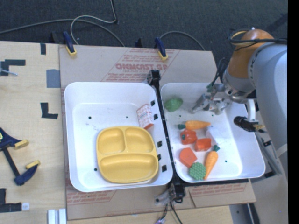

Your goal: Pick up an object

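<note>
I see the gripper [210,103] in the upper part of the right bin [243,164], reached in from the right edge of the frame. Its fingers stand apart, nothing between them; they point toward the lower left.

Nearest items: a green round piece [173,104] to its left, near the bin's upper-left corner, and a small orange carrot [197,124] just below it. That carrot lies with its long axis almost left-right across the frame, thin end to the right.

Below that, clustered mid-bin: a red pepper-like piece [188,136], a red block [203,144] touching or nearly touching it, and an orange-red block [188,157] lower down.

Lower centre of the bin: a second carrot [211,161], long axis tilted, leafy end up-right, tip down-left, lying against a green knobbly piece [197,171].

Left bin [77,139]: a yellow divided plate [127,153] in its lower half, a small red-and-white carton [145,115] just above the plate's upper-right rim.

Blue clamps [161,50] hold the cardboard sheet at the top edge.
</note>
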Robot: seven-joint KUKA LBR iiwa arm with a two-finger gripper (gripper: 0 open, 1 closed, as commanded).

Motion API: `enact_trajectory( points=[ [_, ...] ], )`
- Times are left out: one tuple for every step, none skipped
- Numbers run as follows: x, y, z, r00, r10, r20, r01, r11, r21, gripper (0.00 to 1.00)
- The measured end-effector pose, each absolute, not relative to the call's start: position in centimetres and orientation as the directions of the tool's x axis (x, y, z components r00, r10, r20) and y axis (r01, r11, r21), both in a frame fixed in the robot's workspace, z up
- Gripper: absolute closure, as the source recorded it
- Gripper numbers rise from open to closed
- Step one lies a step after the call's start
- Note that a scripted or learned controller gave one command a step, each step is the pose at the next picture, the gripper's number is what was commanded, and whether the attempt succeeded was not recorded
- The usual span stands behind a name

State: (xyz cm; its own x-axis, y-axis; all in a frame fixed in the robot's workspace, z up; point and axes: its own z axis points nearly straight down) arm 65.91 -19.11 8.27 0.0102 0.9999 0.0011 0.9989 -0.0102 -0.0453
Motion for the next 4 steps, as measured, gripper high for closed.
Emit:
enact_trajectory(
  points=[
    [65.9, -18.8, 8.3, 0.011, 1.0, -0.001, 0.999, -0.011, -0.044, 0.0],
    [66.0, -19.1, 8.2, 0.009, 1.0, 0.007, 0.999, -0.008, -0.046, 0.0],
    [66.0, -21.1, 8.3, 0.007, 1.0, 0.005, 0.999, -0.007, -0.044, 0.0],
    [66.9, -20.9, 8.6, -0.001, 1.0, -0.004, 1.0, 0.001, 0.001, 0.0]
  ],
)
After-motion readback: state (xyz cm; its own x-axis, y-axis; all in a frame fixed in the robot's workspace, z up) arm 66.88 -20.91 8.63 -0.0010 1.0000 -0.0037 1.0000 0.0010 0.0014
